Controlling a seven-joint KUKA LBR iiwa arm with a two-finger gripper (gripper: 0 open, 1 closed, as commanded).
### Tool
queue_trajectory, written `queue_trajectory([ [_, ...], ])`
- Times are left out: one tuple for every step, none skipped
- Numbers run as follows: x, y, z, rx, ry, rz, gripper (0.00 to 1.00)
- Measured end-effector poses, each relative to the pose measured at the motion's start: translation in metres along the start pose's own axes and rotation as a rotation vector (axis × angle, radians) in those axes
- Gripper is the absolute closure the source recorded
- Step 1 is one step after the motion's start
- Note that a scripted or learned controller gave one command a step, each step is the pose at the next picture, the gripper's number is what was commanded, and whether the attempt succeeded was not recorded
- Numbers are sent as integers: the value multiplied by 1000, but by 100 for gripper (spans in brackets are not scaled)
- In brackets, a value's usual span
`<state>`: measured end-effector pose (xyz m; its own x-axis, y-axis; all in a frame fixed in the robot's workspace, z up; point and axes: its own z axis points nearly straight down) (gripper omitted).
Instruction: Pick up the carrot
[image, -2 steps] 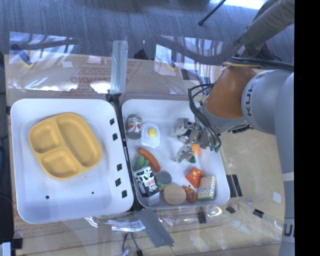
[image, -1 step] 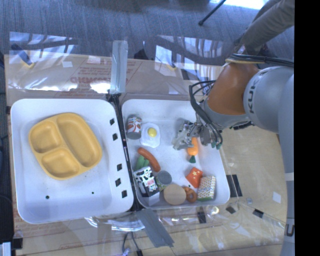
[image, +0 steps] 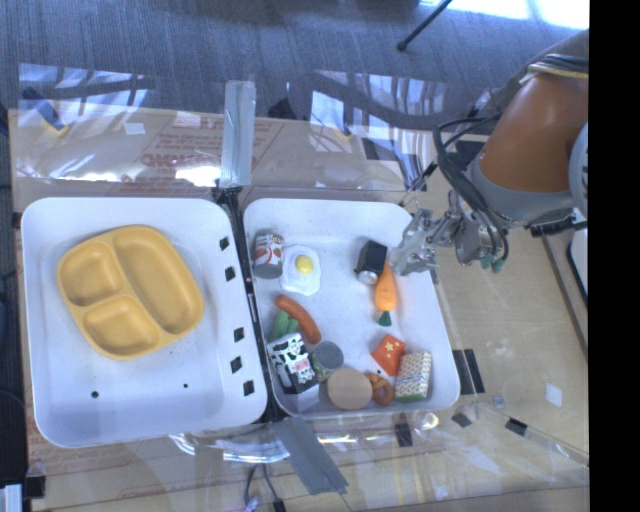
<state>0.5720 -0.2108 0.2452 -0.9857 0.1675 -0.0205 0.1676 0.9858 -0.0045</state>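
A: Camera view first: where's the carrot?

B: In the right bin, toward its right wall, lying with the orange body pointing far and the green tip near. A black object sits just beside its far end.

A: And the gripper?

B: At the right bin's far right part, just above the carrot's far end, reaching in from the right. It looks very close to the carrot, but I cannot tell whether it touches.

A: Jaws open or closed?

B: I cannot tell; the metal parts blur together, and nothing is visibly between them.

A: What else is in that bin?

B: A fried egg, a can, a sausage. The left bin holds a yellow divided plate.
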Motion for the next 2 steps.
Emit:
queue_trajectory([
  [85,14,35,-3,24,143,100],
  [78,58,-5,0,18,510,100],
])
